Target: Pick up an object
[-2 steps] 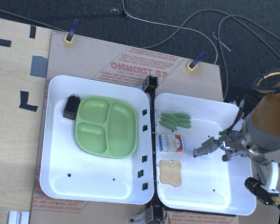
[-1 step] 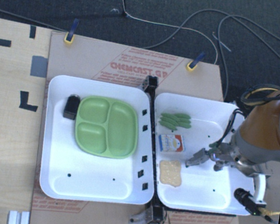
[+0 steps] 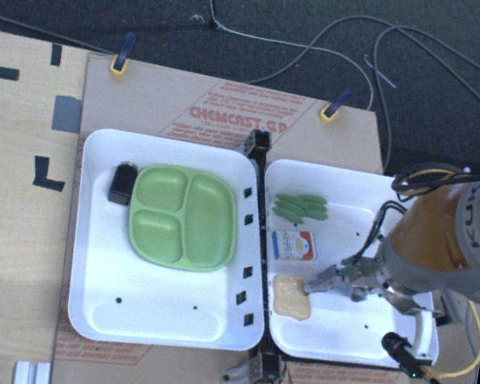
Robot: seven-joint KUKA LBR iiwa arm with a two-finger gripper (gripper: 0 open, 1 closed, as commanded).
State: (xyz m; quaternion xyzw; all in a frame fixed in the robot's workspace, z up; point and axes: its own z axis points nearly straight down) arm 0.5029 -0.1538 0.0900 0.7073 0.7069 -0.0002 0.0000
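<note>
Gripper: the gripper hangs low in the right bin, reaching in from the right; I cannot tell how it is set.
Nearest thing: a tan slab lies just beside the tip, down and to the left, near the divider, long axis running toward the near wall.
Other picks: a small packet just above the slab, green beans farther up, lying crosswise.
Left bin: a green tray with a black block touching its left edge, well apart from the arm.
Judgement: the slab looks like the likeliest target.
</note>
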